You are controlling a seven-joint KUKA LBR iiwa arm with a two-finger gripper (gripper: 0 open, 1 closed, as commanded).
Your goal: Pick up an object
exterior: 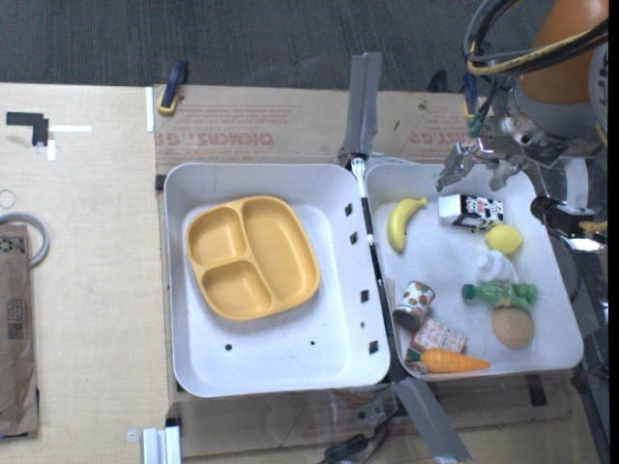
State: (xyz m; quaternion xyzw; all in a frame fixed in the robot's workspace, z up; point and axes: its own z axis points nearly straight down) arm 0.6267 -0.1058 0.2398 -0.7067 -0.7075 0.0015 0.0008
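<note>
Gripper above far edge of right bin, fingers spread, grasping nothing; black-and-white carton just below it, banana to left, lemon beside carton

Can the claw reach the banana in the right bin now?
Probably yes. The banana lies alone with bare bin floor around it, and the claw hangs just to its upper right with nothing between.

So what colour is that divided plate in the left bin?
The divided plate is yellow-orange all over, with three compartments; the camera view shows it plainly.
</note>
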